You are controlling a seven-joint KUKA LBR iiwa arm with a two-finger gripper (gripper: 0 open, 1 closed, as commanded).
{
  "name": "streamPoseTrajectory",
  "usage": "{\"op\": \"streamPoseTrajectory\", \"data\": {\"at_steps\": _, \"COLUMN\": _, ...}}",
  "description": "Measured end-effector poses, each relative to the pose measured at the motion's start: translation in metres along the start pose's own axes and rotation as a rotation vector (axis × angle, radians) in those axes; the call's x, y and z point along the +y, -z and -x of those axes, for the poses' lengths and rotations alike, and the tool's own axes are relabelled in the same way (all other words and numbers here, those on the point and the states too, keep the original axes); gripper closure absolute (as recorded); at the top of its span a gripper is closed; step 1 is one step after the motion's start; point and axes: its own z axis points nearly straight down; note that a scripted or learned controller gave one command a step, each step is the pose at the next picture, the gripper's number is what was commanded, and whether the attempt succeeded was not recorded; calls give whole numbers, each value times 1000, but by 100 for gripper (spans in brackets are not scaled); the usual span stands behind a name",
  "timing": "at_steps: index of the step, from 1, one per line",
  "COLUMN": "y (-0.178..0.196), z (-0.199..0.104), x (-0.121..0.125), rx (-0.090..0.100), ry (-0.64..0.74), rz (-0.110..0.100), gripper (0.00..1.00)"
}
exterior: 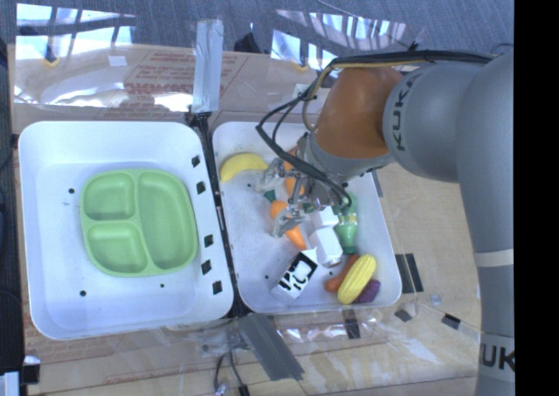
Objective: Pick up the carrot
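Note:
The gripper [293, 209] is low in the right bin [253, 298], near its middle, under the arm's orange band. Orange parts that look like the carrot [297, 234] show right at the gripper's tip and just below it. Wrist and cables hide much of it, so I cannot tell whether the gripper touches or holds it. Another small orange end [334, 282] peeks out beside the corn, below a green leafy piece [348, 231].
Also in the right bin are a yellow banana [242, 164] at the upper left, a corn cob [357, 277], a purple item [370, 291], a white block [327, 244] and a black-and-white tag [299, 274]. The left bin [44, 298] holds a green divided plate [138, 221].

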Motion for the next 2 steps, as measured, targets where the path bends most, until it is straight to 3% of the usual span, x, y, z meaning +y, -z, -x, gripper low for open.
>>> {"op": "streamPoseTrajectory", "data": {"at_steps": 1, "y": 12, "z": 2, "x": 2, "rx": -4, "ry": 8, "rz": -1, "gripper": 100}}
{"op": "streamPoseTrajectory", "data": {"at_steps": 2, "y": 62, "z": 13, "x": 34, "rx": -5, "ry": -194, "rz": -1, "gripper": 100}}
